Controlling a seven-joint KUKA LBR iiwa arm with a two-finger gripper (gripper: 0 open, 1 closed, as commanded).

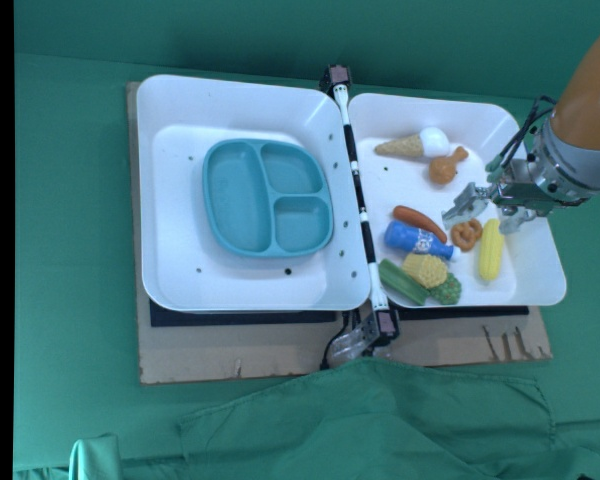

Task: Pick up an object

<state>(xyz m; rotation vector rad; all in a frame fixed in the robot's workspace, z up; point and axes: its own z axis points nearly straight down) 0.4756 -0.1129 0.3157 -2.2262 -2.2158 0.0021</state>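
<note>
My gripper (486,210) hangs over the right bin (540,283), near its right side, with the fingers open and nothing between them. Just below it lie a brown pretzel (467,234) and a yellow corn cob (491,250). To its upper left lies an orange drumstick (444,168). An ice cream cone (412,145) with a white scoop rests near the bin's far edge. Left of the gripper are a red sausage (418,221) and a blue bottle (416,239).
A short piece of yellow corn (425,268), a green cucumber (402,281) and a green broccoli piece (446,289) crowd the right bin's front left. A teal divided plate (268,196) lies in the left bin (170,248). Green cloth (380,418) bunches at the bench front.
</note>
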